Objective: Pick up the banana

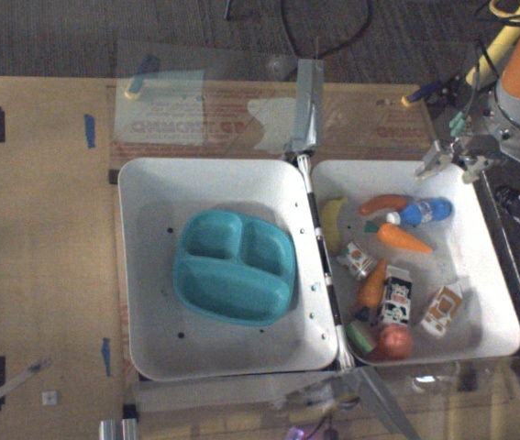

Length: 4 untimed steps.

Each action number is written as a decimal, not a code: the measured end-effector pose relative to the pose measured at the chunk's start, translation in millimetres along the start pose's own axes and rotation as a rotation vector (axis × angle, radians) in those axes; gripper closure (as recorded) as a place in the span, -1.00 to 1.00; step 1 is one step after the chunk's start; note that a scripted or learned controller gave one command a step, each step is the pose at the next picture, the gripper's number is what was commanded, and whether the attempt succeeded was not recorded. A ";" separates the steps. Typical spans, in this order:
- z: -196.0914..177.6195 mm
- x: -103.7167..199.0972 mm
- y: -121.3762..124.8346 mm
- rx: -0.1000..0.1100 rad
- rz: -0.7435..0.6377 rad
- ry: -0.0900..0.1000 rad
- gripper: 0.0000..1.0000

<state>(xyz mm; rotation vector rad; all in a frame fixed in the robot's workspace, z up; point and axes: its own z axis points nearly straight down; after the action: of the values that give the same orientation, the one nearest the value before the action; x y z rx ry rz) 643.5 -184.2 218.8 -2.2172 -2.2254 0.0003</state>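
Yellow and slightly curved, the banana [332, 224] lies in the right bin [489, 273], against that bin's left wall and toward its far left corner. Beside it, nearer the far wall, sit a red sausage-like toy [383, 203] and a blue bottle [426, 212] with a white cap. An orange carrot [404, 238] lies just in front of them. Toward the middle of the bin are a small red-and-white carton [357, 259], a second orange piece [372, 285] and a black-and-white milk carton [396, 301]. An orange-and-white carton [441, 309] rests near the right wall, and a red apple [393, 342] and a green item [360, 337] crowd the near left corner.

The left bin [145, 246] carries a teal divided tray [235, 266] near its centre.

The gripper [449, 161] hangs at the far right corner of the right bin, above its rim, well apart from the banana. Whether it is released or clenched cannot be made out; nothing shows in its grasp.
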 end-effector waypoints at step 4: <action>129.6 76.2 15.6 0.043 -0.479 0.019 -1.00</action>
<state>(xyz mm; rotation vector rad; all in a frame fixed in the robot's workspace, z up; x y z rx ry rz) 658.8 -108.0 89.2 -1.6037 -2.6506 0.0261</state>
